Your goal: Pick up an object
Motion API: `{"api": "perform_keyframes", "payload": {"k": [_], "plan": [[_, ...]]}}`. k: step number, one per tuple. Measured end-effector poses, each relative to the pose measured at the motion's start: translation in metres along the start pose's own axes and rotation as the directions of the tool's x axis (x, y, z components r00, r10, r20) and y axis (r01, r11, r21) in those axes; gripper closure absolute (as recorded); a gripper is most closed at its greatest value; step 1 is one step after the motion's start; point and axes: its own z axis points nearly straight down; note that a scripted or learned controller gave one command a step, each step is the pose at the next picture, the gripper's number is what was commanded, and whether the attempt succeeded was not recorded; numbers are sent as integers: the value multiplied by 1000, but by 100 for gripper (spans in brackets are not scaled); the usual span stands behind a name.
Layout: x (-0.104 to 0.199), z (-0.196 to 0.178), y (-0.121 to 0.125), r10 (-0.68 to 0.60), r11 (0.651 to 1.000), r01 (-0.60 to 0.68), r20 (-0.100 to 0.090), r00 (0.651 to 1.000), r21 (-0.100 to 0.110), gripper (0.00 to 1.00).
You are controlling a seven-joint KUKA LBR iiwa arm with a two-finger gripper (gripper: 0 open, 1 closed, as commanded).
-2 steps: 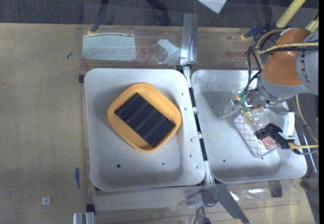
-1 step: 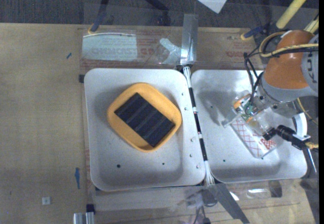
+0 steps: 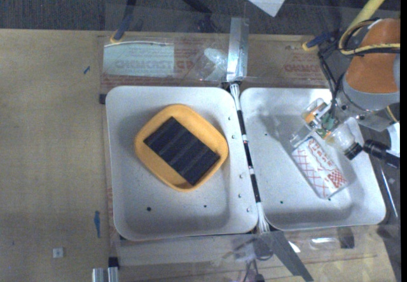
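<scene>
Setting: a wooden bench seen from above at a slant, bearing two shallow white bins side by side, the left bin (image 3: 121, 211) and the right bin (image 3: 280, 204), their inner rims touching along the middle.

Left bin contents: a rounded-square yellow pad with a dark ribbed panel on top (image 3: 181, 147), lying flat and turned slightly askew, near the bin's centre.

Right bin contents: a clear plastic packet printed with a red lattice pattern (image 3: 321, 169), lying flat and diagonal in the right half of the bin, its upper end close under the arm's tool.

Arm: grey with an orange band (image 3: 376, 58), reaching in from the right, above the right bin's upper right corner.

Gripper: the gripper (image 3: 324, 120) sits just at the packet's upper end; glare and clear plastic blur this spot, so I cannot tell how its tips stand or whether anything is caught there.

Likely target: the packet, judging by how near the tool is.

How the packet should handle: probably light, thin and floppy, with a slick film that may slide or crumple; pinching an edge or a raised fold looks more promising than pressing on the flat face.

How the yellow pad should handle: it looks stiffer and thicker, likely heavier; its rounded rim seems the natural place to grip.

Behind the bins: a taped label strip (image 3: 138, 59) and a metal bracket (image 3: 237, 48) lie on the bench.
</scene>
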Motion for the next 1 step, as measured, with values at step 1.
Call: {"api": "perform_keyframes", "payload": {"k": [1], "plan": [[-46, 43, 15, -108, 994, 108, 2, 994, -1, 0]]}}
